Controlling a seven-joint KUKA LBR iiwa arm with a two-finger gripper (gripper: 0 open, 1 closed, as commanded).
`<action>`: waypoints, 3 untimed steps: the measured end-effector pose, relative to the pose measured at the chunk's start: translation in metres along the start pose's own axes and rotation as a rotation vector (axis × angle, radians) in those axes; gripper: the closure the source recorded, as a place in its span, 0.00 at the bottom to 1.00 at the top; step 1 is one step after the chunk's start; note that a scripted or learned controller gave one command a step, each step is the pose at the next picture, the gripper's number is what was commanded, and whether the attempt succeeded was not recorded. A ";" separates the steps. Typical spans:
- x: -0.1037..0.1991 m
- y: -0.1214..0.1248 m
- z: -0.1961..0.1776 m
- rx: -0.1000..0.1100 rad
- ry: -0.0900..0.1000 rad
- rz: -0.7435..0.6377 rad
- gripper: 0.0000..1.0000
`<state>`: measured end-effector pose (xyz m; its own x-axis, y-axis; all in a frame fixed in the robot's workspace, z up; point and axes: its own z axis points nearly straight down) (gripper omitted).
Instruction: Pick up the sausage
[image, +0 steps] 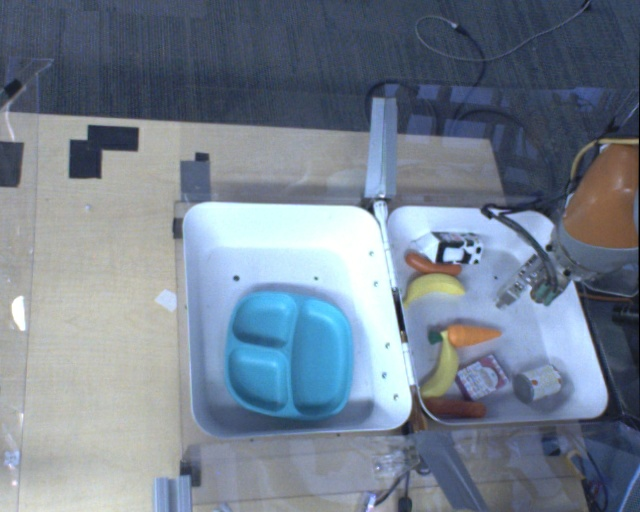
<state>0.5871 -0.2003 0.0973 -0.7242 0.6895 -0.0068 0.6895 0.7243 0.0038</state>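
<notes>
Though unreadable, printed carton (482, 377) beside sausage (457, 408)

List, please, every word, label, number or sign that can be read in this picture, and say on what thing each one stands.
No text can be read.
Small red packet: it carries light print, too blurred to read.
Black-and-white item: it shows a pattern, and no letters can be made out.
Grey can: its label is too small to read.

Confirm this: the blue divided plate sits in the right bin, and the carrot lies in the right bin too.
Not quite. The camera view shows the blue divided plate in the left bin, not the right. The carrot does lie in the right bin.
</notes>
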 end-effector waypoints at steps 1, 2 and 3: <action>0.056 -0.063 0.005 -0.002 -0.012 -0.534 1.00; 0.042 -0.047 -0.042 -0.001 -0.002 -0.236 1.00; 0.044 0.045 -0.143 -0.003 -0.002 -0.098 1.00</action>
<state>0.5849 -0.1368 0.2400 -0.7882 0.6154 -0.0097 0.6153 0.7883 0.0058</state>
